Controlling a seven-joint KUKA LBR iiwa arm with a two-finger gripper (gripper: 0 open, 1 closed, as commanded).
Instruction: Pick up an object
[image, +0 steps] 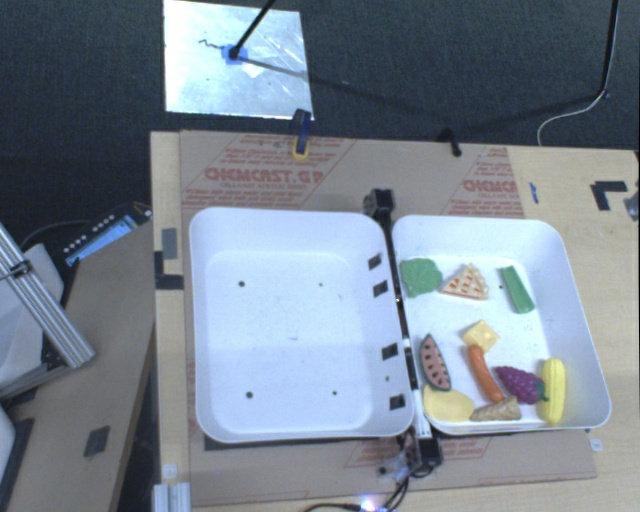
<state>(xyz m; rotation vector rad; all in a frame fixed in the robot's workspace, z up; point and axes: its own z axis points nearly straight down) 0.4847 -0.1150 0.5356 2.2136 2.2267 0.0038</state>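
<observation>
The right bin (570, 290) holds several toy foods. A green leafy piece (420, 276), a tan waffle wedge (465, 283) and a green stick (517, 289) lie along its far half. Nearer the front are a yellow cheese block (481, 335), a watermelon slice (434, 362), an orange carrot (484, 372), purple grapes (519, 381), a yellow banana-like piece (553, 388), a pale yellow disc (449, 404) and a tan chunk (497, 409). The front pieces lie close together, and some touch.
The left bin (290, 330) sits beside the right one, joined by black clips (385, 290) along the shared edge. Both rest on a cardboard sheet (260, 170). A shiny metal plate (235, 60) lies on the floor beyond, and an aluminium frame (40, 300) stands at left.
</observation>
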